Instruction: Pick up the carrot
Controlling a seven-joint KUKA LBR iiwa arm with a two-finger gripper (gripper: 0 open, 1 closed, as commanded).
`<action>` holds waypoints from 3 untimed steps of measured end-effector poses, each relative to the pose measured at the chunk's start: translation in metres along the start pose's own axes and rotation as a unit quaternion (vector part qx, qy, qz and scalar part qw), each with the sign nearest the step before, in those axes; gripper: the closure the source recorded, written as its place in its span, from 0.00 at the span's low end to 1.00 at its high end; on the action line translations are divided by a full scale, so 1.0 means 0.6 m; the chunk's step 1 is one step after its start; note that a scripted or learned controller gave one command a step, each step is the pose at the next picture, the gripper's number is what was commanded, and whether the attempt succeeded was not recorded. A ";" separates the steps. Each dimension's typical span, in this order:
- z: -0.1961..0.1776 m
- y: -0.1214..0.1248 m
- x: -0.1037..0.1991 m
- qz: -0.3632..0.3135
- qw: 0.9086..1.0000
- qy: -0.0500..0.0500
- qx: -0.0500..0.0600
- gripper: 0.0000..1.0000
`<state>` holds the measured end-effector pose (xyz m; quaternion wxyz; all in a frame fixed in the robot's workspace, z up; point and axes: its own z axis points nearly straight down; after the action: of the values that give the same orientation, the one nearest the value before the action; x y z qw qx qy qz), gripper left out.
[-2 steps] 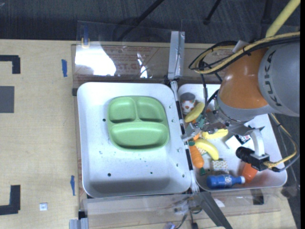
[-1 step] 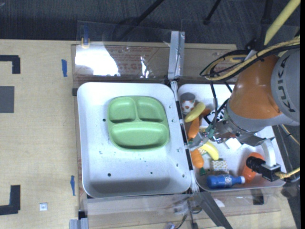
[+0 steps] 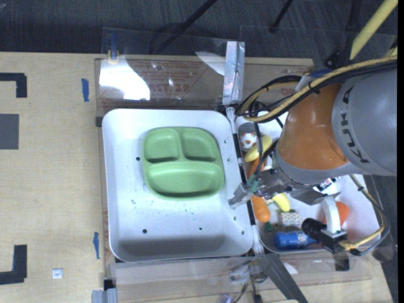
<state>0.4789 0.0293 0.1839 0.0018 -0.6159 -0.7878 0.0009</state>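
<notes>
Reaching arm: grey with an orange band, low over the right bin (image 3: 372, 226).
Gripper (image 3: 247, 191): at the divider between the bins; whether its fingers are apart or together, I cannot tell.
Carrot (image 3: 261, 209): orange, in the right bin, just below the gripper, beside a yellow piece (image 3: 280, 201).
Left bin (image 3: 120, 188): green divided plate (image 3: 184, 161).
Desk (image 3: 50, 188): pale wood.

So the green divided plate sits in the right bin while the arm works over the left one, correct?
Not quite. The camera view shows the green divided plate in the left bin, and the arm over the right bin, among the small items there.
</notes>
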 end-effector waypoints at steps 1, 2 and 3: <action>0.000 0.020 -0.102 0.061 0.998 -0.002 -0.003 0.00; 0.000 -0.006 -0.025 -0.059 0.998 0.000 0.000 0.00; -0.016 -0.005 -0.026 -0.058 0.998 -0.001 -0.001 1.00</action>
<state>0.4801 0.0137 0.1935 0.0005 -0.5688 -0.8225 0.0000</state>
